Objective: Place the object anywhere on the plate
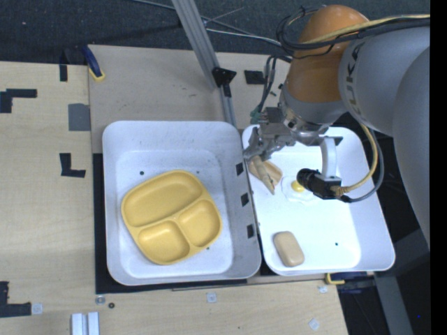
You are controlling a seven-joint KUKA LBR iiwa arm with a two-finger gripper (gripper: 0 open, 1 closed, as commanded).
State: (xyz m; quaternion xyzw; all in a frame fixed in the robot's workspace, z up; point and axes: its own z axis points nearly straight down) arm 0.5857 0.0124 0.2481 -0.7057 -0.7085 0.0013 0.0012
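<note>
Camera view (fixed, above, slanted)
Arm [394,68]: grey, enters from view-right; orange band [325,47] above wrist.
Hand [262,149]: low over far-left corner of right bin [349,246], close to the wall shared w/ left bin [115,159].
Hand state: cannot tell; opening hidden by wrist hardware from this angle.
Tan object [266,176]: pale brown, elongated, tilted; directly beneath hand, its upper end at the hand's tip. Held or just touched: cannot tell. Lies in right bin, not on plate.
Plate [164,199]: yellow, 3 compartments, flat on floor of left bin; well apart from hand, to its view-left and nearer the camera. Nothing on it.
White-and-yellow piece [299,192]: small, flat, egg-like; just view-right of tan object, near hand.
Beige roll [288,248]: rounded, on right bin floor, nearer the camera than hand, well apart from it.
Counter [42,208]: light wood w/ black tape marks, carries both bins.
Grey pole [195,33]: slants up from behind hand to view top.
</note>
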